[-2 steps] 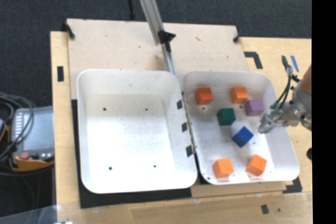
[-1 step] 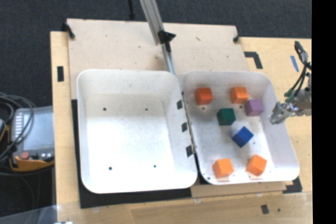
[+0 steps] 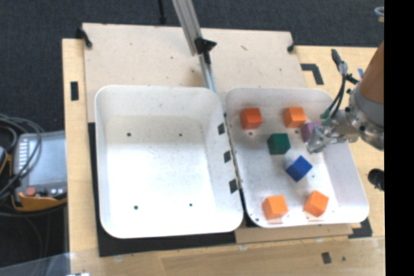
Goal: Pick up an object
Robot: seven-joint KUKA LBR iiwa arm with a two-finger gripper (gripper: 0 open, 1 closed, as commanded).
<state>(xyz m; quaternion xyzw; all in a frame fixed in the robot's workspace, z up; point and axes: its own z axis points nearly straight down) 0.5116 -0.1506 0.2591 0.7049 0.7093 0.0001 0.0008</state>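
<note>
The right bin (image 3: 343,161) holds several small blocks. Two orange blocks (image 3: 251,117) (image 3: 294,116) lie near its far wall, and two more orange blocks (image 3: 275,206) (image 3: 316,202) sit by its near wall. A green block (image 3: 279,143) and a blue block (image 3: 299,168) rest in the middle. A purple block (image 3: 308,131) sits right against my gripper (image 3: 318,141), which reaches in low from the right over the bin's right half. The gripper partly hides the purple block, so I cannot tell whether it is held.
The left bin (image 3: 162,161) stands beside the right one, sharing a middle wall. A slanted metal pole (image 3: 184,3) rises from the back of the bench. Cables and a grey device (image 3: 39,168) lie at the far left, off the bench.
</note>
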